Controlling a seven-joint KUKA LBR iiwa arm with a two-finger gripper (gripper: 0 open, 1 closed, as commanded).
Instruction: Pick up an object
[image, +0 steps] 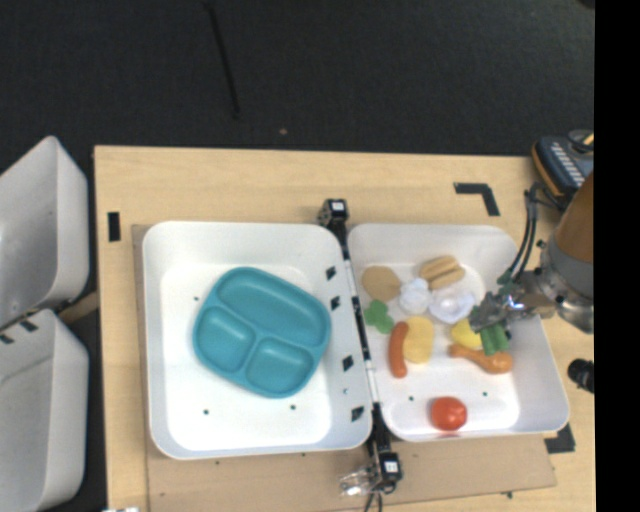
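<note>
A round red plastic tomato (449, 413) lay nearest in the right white bin (535, 400), while the gripper (490, 318) (finger state impossible to tell) hovered low over a green-and-yellow toy vegetable (482, 336), nothing visibly lifted yet.

toy foods (432, 325) | mixed colours, lying clustered | right bin (535, 400) | red tomato (449, 413) apart, near front

Grey arm (572, 285) with orange band, dark cables alongside, and a metallic, perhaps silver-grey, gripper (492, 318).
</note>
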